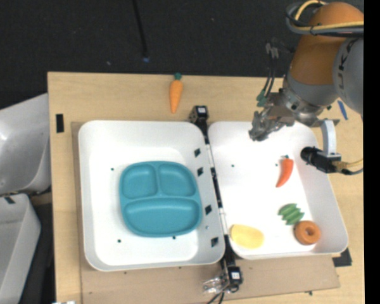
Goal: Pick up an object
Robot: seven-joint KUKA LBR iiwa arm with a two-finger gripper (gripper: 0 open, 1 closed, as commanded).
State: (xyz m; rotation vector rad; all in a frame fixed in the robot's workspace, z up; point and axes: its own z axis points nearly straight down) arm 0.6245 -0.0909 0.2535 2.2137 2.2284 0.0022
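Observation:
My gripper (261, 132) hangs over the back edge of the right bin (240, 189), with nothing seen between its fingers. In that bin lie a red-orange chili pepper (284, 171), a green pea pod (291, 213), an orange-brown doughnut (307, 232) and a yellow lemon-like piece (247, 235). The pepper is nearest, a little to the front right of the gripper. A toy carrot (175, 93) rests on the wooden bench behind the left bin.
The left bin (95, 170) holds a teal divided plate (159, 197). Black clips line the seam between the bins (209, 170). A bare stretch of the right bin's floor lies between the gripper and the objects at the front.

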